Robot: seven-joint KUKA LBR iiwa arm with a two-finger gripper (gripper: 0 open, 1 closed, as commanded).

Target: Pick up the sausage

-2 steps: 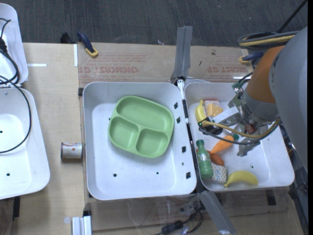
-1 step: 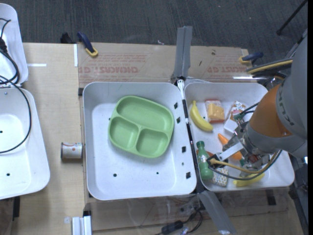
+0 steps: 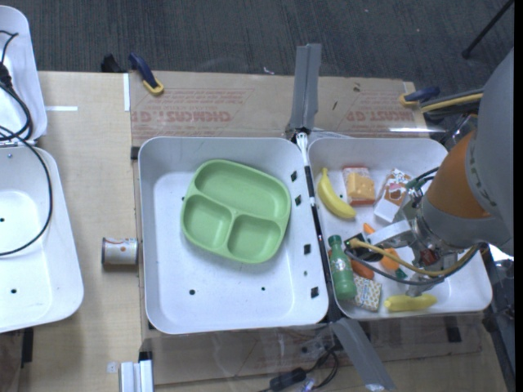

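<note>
Left bin (image 3: 163, 300) carries a green divided plate (image 3: 237, 211), nothing else. Right bin (image 3: 470, 296) is crowded: green bottle (image 3: 341, 266) at its left wall, banana (image 3: 333, 194) above it, snack packets behind. Sausage cannot be picked out for sure; a reddish piece (image 3: 364, 269) beside the bottle, under the tool, is the likely candidate. Gripper (image 3: 384, 256) sits low in the right bin over that clutter, arm (image 3: 466, 194) coming from the right. Whether the fingers are released or clenched cannot be told. Step judged: reach/descent onto target. Next move needs fingers straddling the sausage without catching the bottle.
</note>
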